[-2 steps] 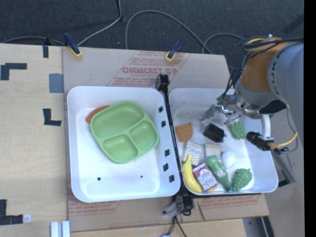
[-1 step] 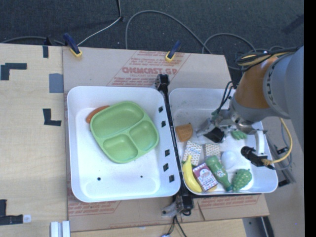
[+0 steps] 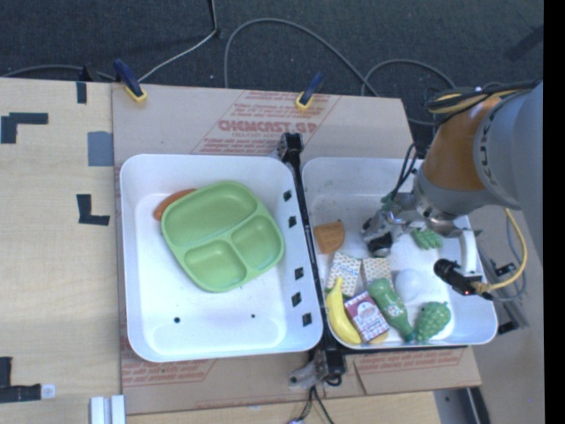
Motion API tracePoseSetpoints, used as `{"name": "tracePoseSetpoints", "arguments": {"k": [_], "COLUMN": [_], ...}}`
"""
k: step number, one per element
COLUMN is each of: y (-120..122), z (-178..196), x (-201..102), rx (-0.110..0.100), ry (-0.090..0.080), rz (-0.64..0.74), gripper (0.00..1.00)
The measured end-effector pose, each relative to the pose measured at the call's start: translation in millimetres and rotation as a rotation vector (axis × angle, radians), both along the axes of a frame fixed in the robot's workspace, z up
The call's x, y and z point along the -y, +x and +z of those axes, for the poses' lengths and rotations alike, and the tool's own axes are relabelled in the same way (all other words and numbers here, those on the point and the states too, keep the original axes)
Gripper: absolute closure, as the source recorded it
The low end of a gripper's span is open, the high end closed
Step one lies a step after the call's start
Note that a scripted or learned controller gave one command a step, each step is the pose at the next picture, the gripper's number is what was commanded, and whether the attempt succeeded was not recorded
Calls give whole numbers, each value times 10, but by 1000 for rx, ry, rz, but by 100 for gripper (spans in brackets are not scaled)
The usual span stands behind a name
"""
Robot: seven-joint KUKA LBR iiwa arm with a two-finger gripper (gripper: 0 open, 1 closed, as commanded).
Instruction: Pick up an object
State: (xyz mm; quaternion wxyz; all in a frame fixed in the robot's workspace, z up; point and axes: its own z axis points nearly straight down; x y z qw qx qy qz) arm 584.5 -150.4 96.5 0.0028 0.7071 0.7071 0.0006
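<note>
Your gripper [image 3: 386, 230] sits low in the right bin [image 3: 353, 177]; you cannot tell its state. At its 6 o'clock lie crackers [image 3: 346, 272], a banana [image 3: 339, 311] and a green vegetable [image 3: 389, 308]. The left bin [image 3: 141, 325] holds a green tray [image 3: 222, 235].

Two white bins [image 3: 141, 263] sat side by side on a cardboard sheet [image 3: 256, 122] held by two clamps [image 3: 130, 82], the left bin holding a green divided plate [image 3: 222, 234], with cables [image 3: 265, 34] trailing over dark carpet [image 3: 353, 7] behind.
</note>
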Motion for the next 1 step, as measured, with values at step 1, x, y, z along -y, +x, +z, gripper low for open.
{"name": "tracePoseSetpoints", "arguments": {"k": [1], "y": [51], "z": [1041], "x": [-714], "rx": [-4], "ry": [3], "rz": [3], "gripper": [100]}}
